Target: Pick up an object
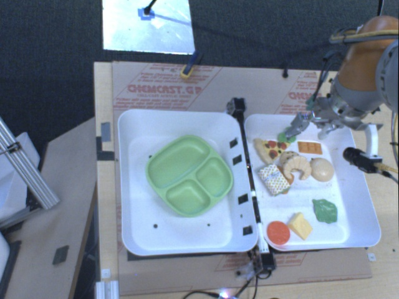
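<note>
Pizza-slice toy, triangular w/ red dots (269, 148), lies at the right white bin's (365, 220) back-left, touching the tan croissant toy (295, 165) — gripper (293, 129) hangs just above it, jaw state can't tell; crowding could cause a slip or nudge neighbours

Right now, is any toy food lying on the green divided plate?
No, the green divided plate holds nothing; the toy food, like the pizza slice, lies in the right bin.
</note>
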{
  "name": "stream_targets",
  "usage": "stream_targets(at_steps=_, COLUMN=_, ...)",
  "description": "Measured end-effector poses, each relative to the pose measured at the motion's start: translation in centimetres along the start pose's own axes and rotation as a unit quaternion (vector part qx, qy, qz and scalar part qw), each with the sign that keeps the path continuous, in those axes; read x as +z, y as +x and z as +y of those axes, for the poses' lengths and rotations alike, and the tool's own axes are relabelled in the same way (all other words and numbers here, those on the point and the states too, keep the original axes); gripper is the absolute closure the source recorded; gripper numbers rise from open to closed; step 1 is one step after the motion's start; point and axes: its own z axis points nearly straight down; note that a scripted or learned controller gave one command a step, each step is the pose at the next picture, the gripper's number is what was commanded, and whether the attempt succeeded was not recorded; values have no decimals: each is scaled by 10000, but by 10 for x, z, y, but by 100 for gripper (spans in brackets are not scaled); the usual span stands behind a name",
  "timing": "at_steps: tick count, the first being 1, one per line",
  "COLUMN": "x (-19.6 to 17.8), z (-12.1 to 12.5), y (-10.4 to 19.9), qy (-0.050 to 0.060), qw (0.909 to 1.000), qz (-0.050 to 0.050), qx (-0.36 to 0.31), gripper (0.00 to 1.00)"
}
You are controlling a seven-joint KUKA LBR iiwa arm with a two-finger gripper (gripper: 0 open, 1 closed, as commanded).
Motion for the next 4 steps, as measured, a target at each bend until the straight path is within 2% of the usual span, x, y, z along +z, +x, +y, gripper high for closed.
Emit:
stream_targets(at_steps=1, x=-7, z=3, y=0, qy=-60, qw=10000, qz=-8, qx=-9, gripper=0)
stream_targets(at_steps=3, x=101, z=12, y=1, qy=-67, qw=10000, qz=-10, qx=-15, gripper=0)
stream_targets(at_steps=4, x=87, z=14, y=1, qy=-101, qw=9999, qz=-13, qx=-24, gripper=100)
